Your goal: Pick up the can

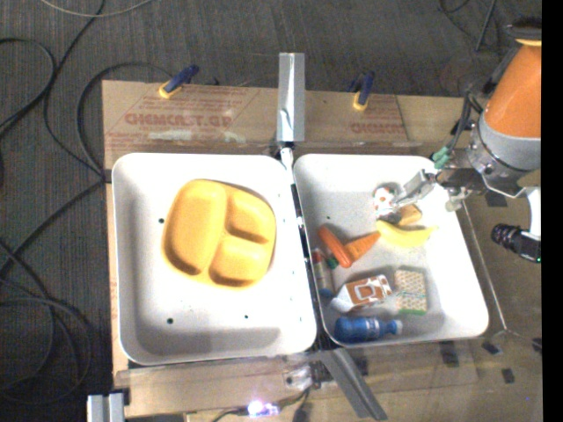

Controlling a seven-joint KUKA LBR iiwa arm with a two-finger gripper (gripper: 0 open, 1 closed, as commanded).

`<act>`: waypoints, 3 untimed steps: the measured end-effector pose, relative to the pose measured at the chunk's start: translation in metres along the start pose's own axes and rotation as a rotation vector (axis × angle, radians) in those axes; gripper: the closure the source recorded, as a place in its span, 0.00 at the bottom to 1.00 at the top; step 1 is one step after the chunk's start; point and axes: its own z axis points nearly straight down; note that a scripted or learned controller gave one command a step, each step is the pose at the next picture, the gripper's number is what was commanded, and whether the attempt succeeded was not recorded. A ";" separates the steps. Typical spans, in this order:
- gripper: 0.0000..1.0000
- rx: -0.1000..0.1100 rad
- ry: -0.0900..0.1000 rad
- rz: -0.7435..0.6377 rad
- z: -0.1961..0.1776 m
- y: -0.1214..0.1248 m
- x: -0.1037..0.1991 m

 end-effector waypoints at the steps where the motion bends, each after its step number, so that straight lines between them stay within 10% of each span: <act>1: 0.00 0.002 -0.003 0.051 0.142 0.046 -0.004; 2: 0.00 0.001 0.000 0.216 0.094 0.026 0.007; 3: 0.00 -0.019 -0.009 0.147 0.158 0.070 -0.016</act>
